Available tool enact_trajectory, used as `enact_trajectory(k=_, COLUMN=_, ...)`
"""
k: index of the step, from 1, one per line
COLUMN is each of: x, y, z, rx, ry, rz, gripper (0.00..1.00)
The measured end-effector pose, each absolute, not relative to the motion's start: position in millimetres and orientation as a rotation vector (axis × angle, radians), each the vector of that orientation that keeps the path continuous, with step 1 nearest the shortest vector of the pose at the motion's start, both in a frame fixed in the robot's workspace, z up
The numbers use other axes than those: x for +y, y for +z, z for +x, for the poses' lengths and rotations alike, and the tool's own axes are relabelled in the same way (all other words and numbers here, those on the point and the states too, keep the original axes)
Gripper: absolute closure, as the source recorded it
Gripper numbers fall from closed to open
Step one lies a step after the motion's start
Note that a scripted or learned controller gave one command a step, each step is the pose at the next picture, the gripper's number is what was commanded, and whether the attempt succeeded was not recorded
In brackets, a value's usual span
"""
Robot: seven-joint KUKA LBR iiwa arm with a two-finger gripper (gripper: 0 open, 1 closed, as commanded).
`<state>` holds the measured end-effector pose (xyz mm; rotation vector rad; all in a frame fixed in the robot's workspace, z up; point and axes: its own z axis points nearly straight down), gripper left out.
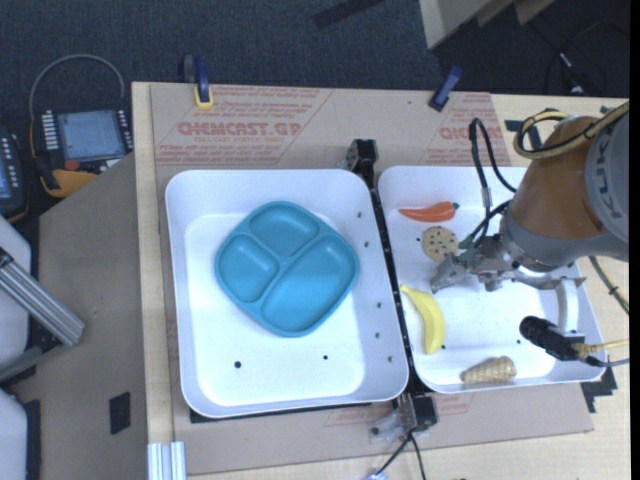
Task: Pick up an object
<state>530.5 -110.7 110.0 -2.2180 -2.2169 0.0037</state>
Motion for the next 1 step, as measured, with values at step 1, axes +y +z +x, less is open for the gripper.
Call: enact_trajectory(k=1, x=-111.2, y=122.9, z=531.2, rx=-2.219, ry=0.000, rz=-2.223, gripper=1.00)
